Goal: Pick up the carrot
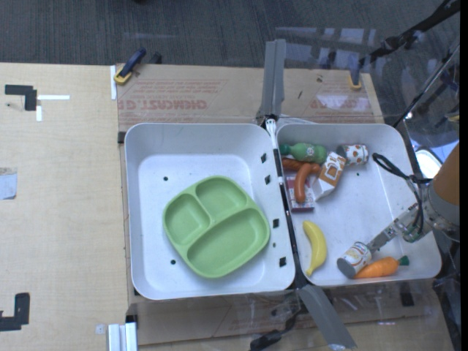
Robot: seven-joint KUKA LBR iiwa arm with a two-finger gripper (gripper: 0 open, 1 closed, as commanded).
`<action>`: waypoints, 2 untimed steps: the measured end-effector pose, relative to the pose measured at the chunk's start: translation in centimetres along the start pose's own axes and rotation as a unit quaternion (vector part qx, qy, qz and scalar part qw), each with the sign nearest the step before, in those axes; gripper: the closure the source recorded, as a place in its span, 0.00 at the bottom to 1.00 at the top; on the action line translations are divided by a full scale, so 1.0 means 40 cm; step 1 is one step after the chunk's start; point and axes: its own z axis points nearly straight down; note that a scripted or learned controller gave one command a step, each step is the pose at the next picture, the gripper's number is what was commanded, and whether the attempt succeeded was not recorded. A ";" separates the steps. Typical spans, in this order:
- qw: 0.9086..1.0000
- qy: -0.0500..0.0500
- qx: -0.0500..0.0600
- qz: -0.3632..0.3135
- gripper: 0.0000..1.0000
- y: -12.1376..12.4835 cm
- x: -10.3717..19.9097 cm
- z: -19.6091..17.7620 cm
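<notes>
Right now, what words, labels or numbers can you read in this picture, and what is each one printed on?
"CHEMCAST GP", red print seen reversed, my best reading, on the brown sheet behind the bins.
More faint red print on the same sheet behind the right bin: too blurred to read.
Labels on the green bottle, the orange and white carton and the small can beside the carrot: too small to read.

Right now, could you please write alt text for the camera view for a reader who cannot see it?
The hand reaches into the right bin near a carrot, small can and banana; the left bin holds a green divided plate.
</notes>
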 end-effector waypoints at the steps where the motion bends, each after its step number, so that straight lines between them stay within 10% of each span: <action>1: 0.999 -0.001 -0.001 0.036 0.00 0.182 -0.107 -0.002; 2: 0.997 -0.001 0.000 0.083 0.00 0.253 0.006 -0.001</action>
